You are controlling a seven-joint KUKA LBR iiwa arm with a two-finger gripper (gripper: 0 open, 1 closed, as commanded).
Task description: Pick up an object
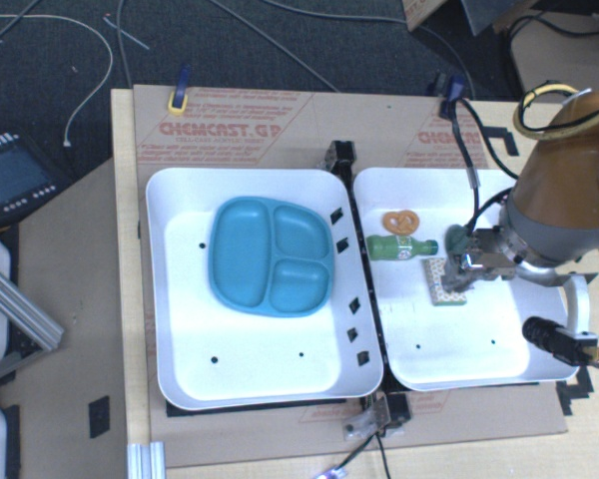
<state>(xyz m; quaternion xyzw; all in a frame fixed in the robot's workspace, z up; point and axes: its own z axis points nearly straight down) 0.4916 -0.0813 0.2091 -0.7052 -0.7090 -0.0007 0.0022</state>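
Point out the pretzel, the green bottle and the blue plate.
pretzel (400, 223), camera view, on its middle twist.
green bottle (394, 248), camera view, on its body.
blue plate (242, 257), camera view, on its large compartment.

The arm (564, 183) comes in from the right side of the camera view and bends downward. Its upper part near the wrist is covered by the orange band, and below this band the body is grey. The wrist points down and a little to the left. The gripper (459, 267) hangs at the end of the wrist, low, with its tip turned toward the left. A black cable runs from the top of the view down to the gripper. The fingers are too small and dark to read clearly.
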